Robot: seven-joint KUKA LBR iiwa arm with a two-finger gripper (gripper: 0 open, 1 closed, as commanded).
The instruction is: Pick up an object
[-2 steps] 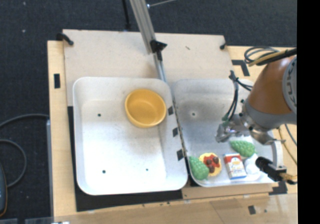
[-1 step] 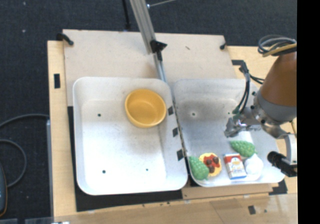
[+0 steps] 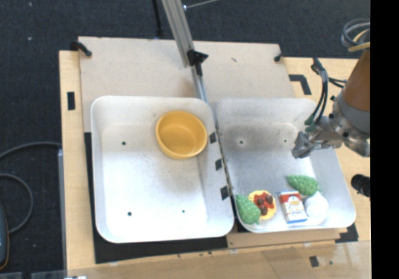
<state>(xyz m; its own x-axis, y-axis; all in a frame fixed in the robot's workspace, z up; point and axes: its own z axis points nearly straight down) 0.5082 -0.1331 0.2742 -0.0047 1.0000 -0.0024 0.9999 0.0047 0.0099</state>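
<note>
I see the gripper [image 3: 303, 145] hanging over the right bin [image 3: 262, 123] near its 3 o'clock edge; I cannot tell its state. Along 6 o'clock lie a green toy [image 3: 302, 183], a small carton [image 3: 292, 206], a white piece [image 3: 316, 206], a yellow-red toy [image 3: 262, 202] and another green piece [image 3: 247, 210]. A yellow bowl [image 3: 181, 134] sits in the left bin [image 3: 124, 178]. The wooden bench [image 3: 68, 147] stands on dark carpet [image 3: 37, 4].

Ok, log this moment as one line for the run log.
gripper: above right bin, holding nothing seen | right bin: small items at near edge | left bin: yellow bowl | pick: not yet done
</note>
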